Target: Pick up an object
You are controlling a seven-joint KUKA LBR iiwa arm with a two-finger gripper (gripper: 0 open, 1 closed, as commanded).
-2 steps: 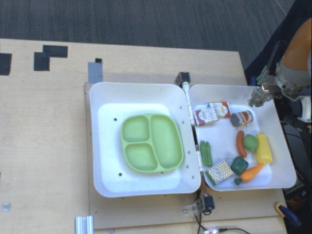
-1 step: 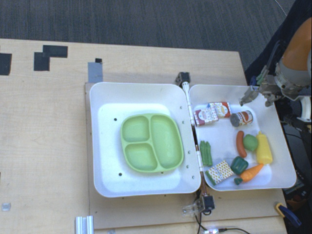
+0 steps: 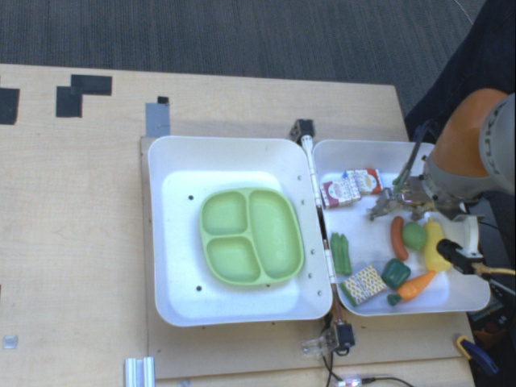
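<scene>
Orange carrot (image 3: 417,285) at right bin's (image 3: 476,301) front edge, hand (image 3: 401,203) above toy pile.
Hand sits mid-bin, grip state can't tell; red sausage (image 3: 397,236) and green round piece (image 3: 414,236) lie just in front of it, milk carton (image 3: 351,188) to its left.

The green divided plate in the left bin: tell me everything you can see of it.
The green divided plate is pale green, looks like smooth plastic, and has a rounded-rectangle outline. Raised ridges split it into three compartments: two smaller ones on the view's left, one long one on the right. All three hold nothing. It lies flat, right side up, turned slightly askew, near the middle of the left bin, touching only the bin's floor. The claw is over the right bin, well away.
</scene>
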